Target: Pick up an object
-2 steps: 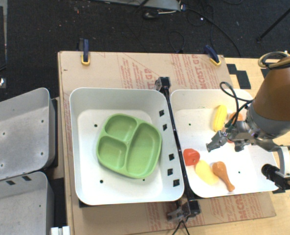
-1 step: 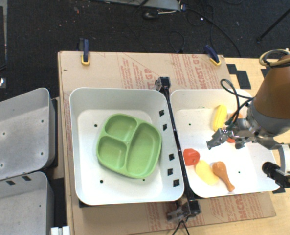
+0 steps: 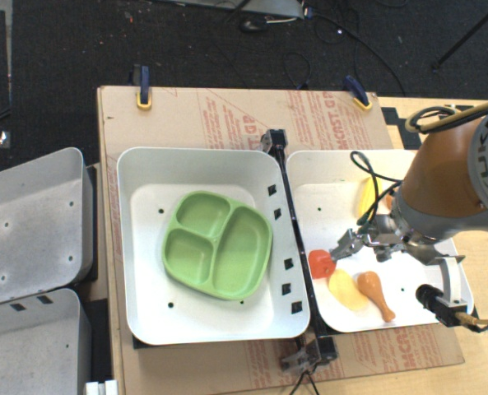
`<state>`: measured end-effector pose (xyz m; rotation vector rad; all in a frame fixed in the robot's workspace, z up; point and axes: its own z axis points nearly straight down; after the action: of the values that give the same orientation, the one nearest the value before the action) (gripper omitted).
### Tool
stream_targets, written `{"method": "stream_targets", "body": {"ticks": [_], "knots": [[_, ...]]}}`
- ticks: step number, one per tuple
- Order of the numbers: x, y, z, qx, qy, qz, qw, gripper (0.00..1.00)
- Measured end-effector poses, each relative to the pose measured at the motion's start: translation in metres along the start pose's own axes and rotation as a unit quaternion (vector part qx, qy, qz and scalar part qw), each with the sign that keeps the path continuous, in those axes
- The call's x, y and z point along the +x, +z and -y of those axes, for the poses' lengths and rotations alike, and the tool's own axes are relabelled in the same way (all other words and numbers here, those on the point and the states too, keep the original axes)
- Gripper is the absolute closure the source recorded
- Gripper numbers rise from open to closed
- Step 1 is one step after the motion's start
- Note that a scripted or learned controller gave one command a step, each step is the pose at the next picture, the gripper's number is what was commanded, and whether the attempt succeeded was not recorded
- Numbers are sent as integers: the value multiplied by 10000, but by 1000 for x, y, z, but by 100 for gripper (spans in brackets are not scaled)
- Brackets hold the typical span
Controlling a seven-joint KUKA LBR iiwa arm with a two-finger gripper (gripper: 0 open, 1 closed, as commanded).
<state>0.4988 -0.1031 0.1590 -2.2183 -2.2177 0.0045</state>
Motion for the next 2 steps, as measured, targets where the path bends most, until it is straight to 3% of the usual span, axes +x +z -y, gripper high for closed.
{"method": "stream_targets", "body": {"ticks": [1, 2], "knots": [[-9, 35, -6, -134, 14, 48, 9999, 0], [-10, 40, -8, -150, 24, 58, 9999, 0]]}}
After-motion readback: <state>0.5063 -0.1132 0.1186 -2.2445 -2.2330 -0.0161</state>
